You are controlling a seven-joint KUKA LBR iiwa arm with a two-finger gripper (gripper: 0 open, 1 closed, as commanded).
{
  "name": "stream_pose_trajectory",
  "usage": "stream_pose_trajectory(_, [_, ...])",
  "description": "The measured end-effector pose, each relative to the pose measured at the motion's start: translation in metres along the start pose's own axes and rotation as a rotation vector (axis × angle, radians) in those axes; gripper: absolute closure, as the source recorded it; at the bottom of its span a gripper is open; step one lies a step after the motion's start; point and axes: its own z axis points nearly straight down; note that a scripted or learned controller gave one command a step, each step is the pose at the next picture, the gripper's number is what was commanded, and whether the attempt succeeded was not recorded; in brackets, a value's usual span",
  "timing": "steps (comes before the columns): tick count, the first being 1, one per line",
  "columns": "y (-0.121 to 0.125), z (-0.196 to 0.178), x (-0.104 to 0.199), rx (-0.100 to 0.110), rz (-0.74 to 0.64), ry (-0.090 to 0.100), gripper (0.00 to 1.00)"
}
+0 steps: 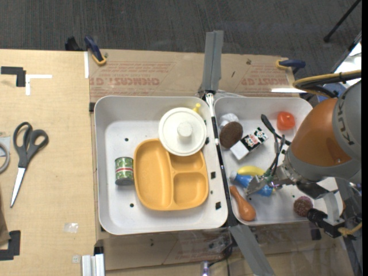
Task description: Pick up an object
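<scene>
My gripper (263, 183) is low in the right bin (270, 216), reaching in from the right below the orange wrist band. It sits right over a blue object (246, 180), just below a yellow banana-like piece (250, 170). An orange-brown gourd shape (243, 204) lies in front of it. The metal parts of the gripper overlap the blue object, and I cannot tell whether anything is held.
The right bin also holds a brown ball (232, 134), a black-and-white box (252, 141), a red object (286, 120), a black utensil (269, 125) and a dark red ball (302, 205). The left bin (109, 206) holds a yellow divided tray (171, 177), a white lid (183, 131) and a green can (123, 170). Scissors (26, 148) lie on the bench.
</scene>
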Motion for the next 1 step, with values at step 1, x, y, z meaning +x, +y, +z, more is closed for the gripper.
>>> stream_pose_trajectory(1, [0.0013,-0.01,-0.0012,-0.003,-0.001,-0.002,1.0])
